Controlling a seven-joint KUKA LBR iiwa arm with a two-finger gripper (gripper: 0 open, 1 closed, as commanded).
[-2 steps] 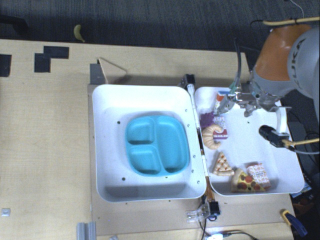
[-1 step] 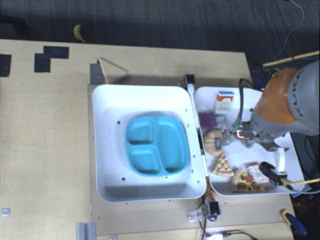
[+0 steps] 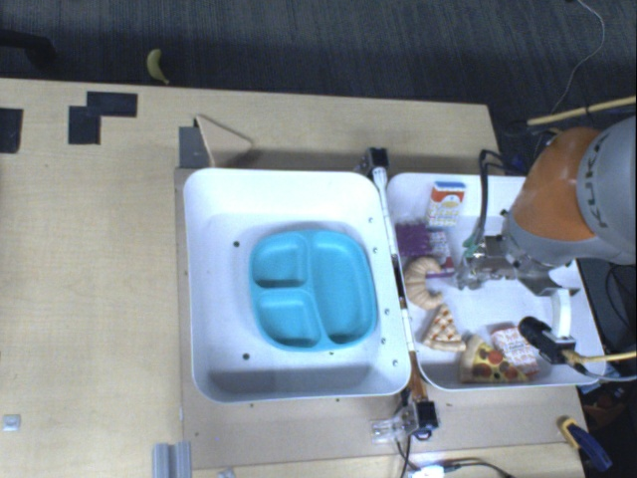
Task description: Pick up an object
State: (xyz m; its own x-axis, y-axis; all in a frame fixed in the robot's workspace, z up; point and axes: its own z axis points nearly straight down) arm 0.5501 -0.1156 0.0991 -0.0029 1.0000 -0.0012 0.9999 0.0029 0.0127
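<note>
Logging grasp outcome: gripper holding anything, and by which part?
Cannot be told. The gripper is low in the right bin beside the croissant; no item visibly between its fingers.

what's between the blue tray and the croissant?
In the camera view, the two bins' adjoining white walls run between the blue tray in the left bin and the croissant in the right bin; a strip of bare bin floor lies beside the tray.

Two white bins (image 3: 204, 297), one blue tray (image 3: 314, 287), two pizza slices (image 3: 443, 329).

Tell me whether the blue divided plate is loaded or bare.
Bare: the blue divided plate shows plain blue in all three compartments; the toy food lies in the right bin.
</note>
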